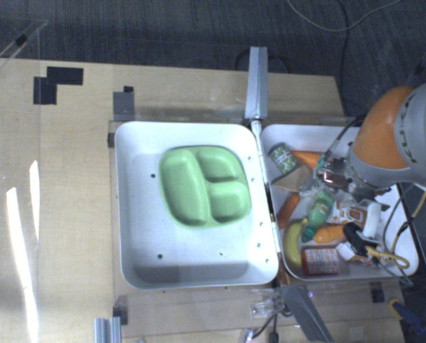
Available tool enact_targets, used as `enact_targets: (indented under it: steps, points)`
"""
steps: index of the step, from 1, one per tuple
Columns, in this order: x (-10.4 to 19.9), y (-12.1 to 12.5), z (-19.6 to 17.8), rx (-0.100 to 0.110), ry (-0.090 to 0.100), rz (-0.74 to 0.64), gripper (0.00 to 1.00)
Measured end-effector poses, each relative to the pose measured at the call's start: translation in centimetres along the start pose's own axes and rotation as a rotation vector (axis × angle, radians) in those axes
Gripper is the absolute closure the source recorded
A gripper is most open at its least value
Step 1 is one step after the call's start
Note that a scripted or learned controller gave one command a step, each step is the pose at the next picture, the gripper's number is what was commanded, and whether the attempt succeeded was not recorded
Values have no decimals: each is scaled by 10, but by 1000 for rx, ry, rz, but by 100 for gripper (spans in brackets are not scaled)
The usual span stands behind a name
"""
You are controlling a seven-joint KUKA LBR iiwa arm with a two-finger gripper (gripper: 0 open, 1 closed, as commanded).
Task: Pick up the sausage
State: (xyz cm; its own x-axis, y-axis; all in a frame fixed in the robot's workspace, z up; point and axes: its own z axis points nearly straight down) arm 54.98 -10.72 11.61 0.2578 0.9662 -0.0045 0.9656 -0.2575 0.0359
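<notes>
orange-red and slim, the sausage (pixel 289 207) lies in the right bin (pixel 413 252), slanted, just beside the gripper (pixel 332 179) on the side toward the left bin (pixel 134 191) and a little nearer the camera, hard against the wall between the two bins. the gripper sits low over the clutter at the far middle of the right bin, and whether it is apart, together or clamped on anything cannot be told from this slant; nothing can be seen held in it. the risk here is crowding: a green bottle (pixel 319 211) lies between the gripper and the sausage, a banana (pixel 292 243) curves just below the sausage's near end, a small can (pixel 281 157) stands beyond its far end, and a carrot-like orange piece (pixel 330 234) and a red-labelled packet (pixel 322 261) lie close by, so a descent that is slightly off would likely close on the bottle or nudge the banana instead. the bin wall right beside the sausage leaves little room on that side, and a scrape there could roll it away. the arm (pixel 395 134) reaches in from the right, its orange band above the wrist, bent down steeply into the bin. the green tray (pixel 206 186) in the left bin lies well apart.
</notes>
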Motion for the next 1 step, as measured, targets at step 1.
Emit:
enact_targets:
  steps: [1]
  points:
    - [21, 30, 22, 17, 7, 184, 0]
